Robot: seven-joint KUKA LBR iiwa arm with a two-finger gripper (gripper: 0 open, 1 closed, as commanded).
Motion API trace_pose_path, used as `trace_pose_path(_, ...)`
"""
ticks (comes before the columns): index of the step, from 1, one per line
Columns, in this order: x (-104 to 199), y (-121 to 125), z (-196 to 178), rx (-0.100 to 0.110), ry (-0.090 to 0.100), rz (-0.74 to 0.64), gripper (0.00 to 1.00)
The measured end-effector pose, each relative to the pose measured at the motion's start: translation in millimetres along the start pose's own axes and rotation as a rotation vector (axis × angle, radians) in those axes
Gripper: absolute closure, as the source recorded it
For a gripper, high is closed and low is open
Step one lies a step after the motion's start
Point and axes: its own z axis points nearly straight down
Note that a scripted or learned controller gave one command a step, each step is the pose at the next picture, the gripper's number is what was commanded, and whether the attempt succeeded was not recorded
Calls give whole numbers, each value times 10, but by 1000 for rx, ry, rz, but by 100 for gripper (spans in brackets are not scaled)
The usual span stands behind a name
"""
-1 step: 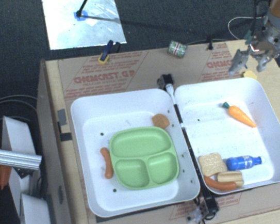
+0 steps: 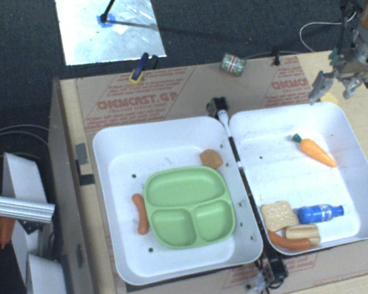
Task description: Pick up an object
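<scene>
My gripper [image 2: 335, 88] hangs open above the far right corner of the right bin [image 2: 359, 171], with nothing between its fingers. In that bin lie an orange carrot [image 2: 316, 150], a blue bottle [image 2: 320, 212], a square cracker [image 2: 278, 215] and a hot dog in a bun [image 2: 295, 237]. The carrot is the closest of these to the gripper, lying below and to the left of it. The left bin [image 2: 118, 187] holds a green divided plate [image 2: 189, 206], a small sausage [image 2: 140, 213] and a brown round biscuit [image 2: 210, 159].
The two bins meet at a central ridge [image 2: 237, 169]. Behind them on the cardboard lie a small green can [image 2: 232, 64] and a blue-yellow clip [image 2: 141, 68]. A shiny sheet [image 2: 109, 22] lies farther back. Cables and metal parts sit at the left.
</scene>
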Motion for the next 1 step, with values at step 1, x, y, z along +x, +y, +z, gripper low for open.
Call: trace_pose_path(1,7,-2,1017,2,2,-1,0)
